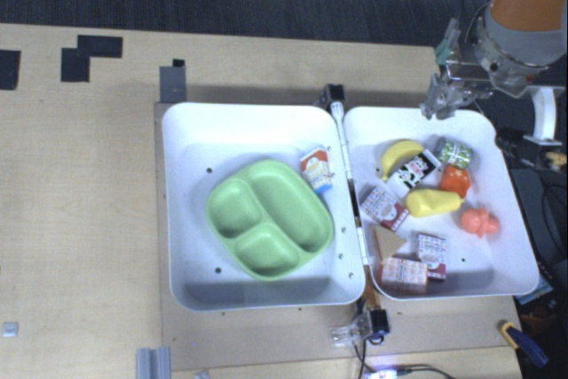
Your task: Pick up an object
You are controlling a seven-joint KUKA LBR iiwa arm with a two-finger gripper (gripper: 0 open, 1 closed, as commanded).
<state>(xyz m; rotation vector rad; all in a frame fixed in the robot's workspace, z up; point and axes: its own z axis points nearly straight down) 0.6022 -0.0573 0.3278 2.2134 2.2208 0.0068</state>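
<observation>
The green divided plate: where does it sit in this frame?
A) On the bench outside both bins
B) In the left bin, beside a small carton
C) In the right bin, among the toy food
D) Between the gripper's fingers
B: the green divided plate lies flat on the floor of the left bin, with a small carton just off its upper right edge.

Green divided plate [269, 217] lies in the left bin [182, 191]; black patches [89, 56] mark the bench
</observation>
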